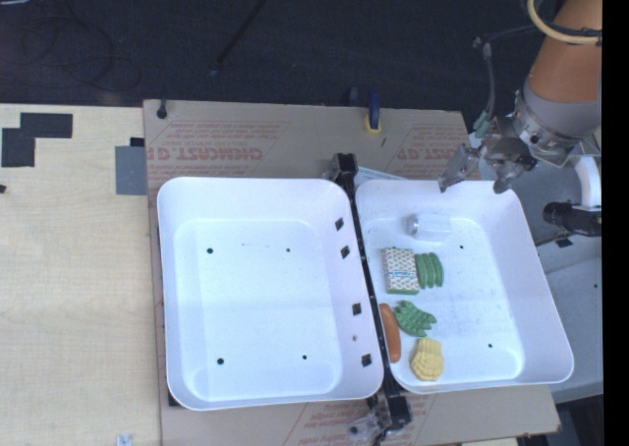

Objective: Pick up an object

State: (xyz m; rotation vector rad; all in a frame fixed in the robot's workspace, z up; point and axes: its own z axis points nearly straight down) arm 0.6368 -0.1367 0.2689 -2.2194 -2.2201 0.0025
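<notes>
The right bin [531,277] holds several toy foods. A pale translucent piece [429,226] lies near its back. Below that sit a checkered cracker block [400,269] and green pea pods [429,269] side by side. Further forward are a green leafy piece [414,317], an orange carrot [391,332] by the left wall, and a yellow corn cob [427,360]. My gripper [480,177] hangs above the bin's back rim, open, with nothing between its fingers. It is well behind the toys and apart from them.
The left bin [187,238] stands beside the right one, joined by black clips along the shared wall. Both rest on a cardboard sheet [256,139]. A blue clamp [373,115] stands at the cardboard's back edge. The arm [565,61] comes in from the upper right.
</notes>
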